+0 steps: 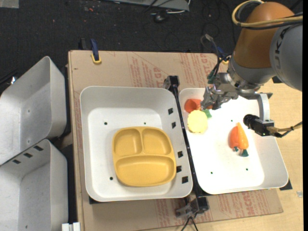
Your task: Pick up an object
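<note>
Three objects sit in right bin (250, 177); hand (212, 101), grip state unreadable, hovers just above-right of pale yellow round object (197, 122), red piece (192, 104) beside.

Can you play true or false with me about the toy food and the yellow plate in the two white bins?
1. The yellow plate lies in the left bin. True.
2. The carrot sits on the plate. False: it lies in the right bin, apart from the plate.
3. The tool hangs over the right bin's upper left corner, near the pale yellow piece. True.
4. The plate has one big compartment. False: it has three.
5. A red piece lies just above the pale yellow piece. True.
6. The carrot is blue. False: it is orange with a green end.
</note>
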{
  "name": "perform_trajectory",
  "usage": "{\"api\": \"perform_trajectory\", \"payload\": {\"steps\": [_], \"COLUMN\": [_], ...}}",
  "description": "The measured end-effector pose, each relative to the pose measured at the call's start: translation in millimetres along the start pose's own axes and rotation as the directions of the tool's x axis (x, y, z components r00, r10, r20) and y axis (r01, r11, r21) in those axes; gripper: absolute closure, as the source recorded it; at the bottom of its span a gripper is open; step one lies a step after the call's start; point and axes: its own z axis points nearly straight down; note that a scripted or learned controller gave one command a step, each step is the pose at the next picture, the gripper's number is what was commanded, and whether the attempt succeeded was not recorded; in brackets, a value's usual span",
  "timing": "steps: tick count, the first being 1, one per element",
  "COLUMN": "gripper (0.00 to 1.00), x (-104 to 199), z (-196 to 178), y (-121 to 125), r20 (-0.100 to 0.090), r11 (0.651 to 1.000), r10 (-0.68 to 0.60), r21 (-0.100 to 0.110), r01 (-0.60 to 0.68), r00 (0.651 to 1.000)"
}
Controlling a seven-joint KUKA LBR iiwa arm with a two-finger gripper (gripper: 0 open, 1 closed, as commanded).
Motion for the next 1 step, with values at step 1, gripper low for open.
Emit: {"api": "perform_trajectory", "payload": {"steps": [1], "gripper": [1.0], "x": [58.5], "z": [2.6], "y": [8.8], "r20": [0.001], "r11": [1.0], "r10": [-0.001], "r21": [-0.001], "r01": [0.001], "r00": [1.0]}}
